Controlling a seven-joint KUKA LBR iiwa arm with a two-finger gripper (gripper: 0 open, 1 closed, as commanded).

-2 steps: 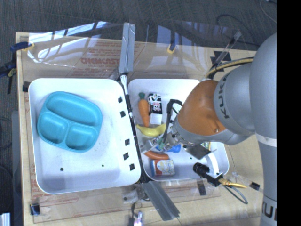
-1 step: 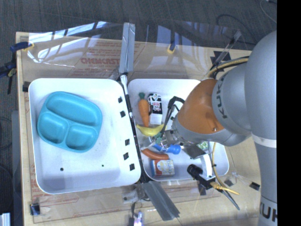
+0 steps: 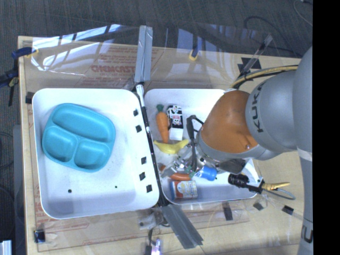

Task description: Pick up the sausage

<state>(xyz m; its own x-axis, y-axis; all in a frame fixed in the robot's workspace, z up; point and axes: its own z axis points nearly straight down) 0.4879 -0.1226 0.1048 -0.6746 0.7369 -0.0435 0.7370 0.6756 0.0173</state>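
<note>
On the bench, the right bin (image 3: 234,196) holds the clutter, so the pincer (image 3: 187,162) hangs low there, its opening impossible to judge, with what looks like the sausage (image 3: 181,177) just below it, near the banana (image 3: 171,147).

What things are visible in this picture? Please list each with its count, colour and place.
Bins: two, white, side by side on the bench.
Divided plate: one, blue, three compartments, in the left bin.
Carrot: one, orange, upper left of the right bin.
Small carton: one, black and white, right of the carrot.
Banana: one, yellow, below the carrot.
Sausage: one, red-orange, low in the right bin, by the gripper.
Can: one, white with an orange label, lying at the right bin's bottom edge.
Small blue item: one, blue, right of the sausage; kind unclear.
Arm: one, grey with an orange band, over the right bin.
Gripper: one, dark metal, among the items.
</note>
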